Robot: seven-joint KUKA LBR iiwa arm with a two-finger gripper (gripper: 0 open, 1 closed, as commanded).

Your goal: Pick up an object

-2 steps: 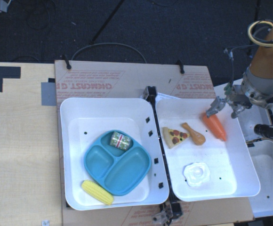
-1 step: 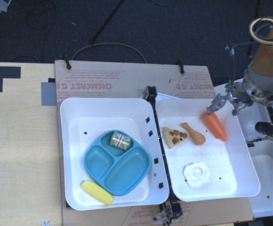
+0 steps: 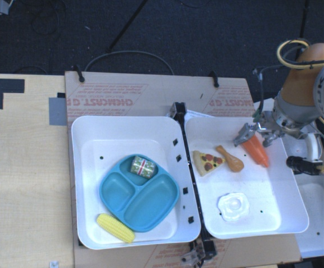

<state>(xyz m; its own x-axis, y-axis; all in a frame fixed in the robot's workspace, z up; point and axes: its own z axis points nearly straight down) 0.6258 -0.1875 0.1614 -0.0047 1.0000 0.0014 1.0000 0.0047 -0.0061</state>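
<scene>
My gripper (image 3: 256,137) hangs over the upper right part of the right bin (image 3: 293,216). Its two grey fingers (image 3: 242,134) are spread wide, so it is open. An orange carrot (image 3: 258,151) lies on the bin floor, its upper end just under the gap between the fingers and its body slanting down to the right. The fingers do not close on it. Left of the carrot lie a tan drumstick (image 3: 230,159) and a pizza slice (image 3: 208,162). A white fried egg (image 3: 233,204) rests nearer the front of the same bin.
The left bin (image 3: 89,144) holds a blue divided plate (image 3: 142,197) with a small green-and-red can (image 3: 142,166) in its top compartment. A yellow corn cob (image 3: 115,228) lies beside the plate at the front left. A black divider (image 3: 185,172) separates the bins.
</scene>
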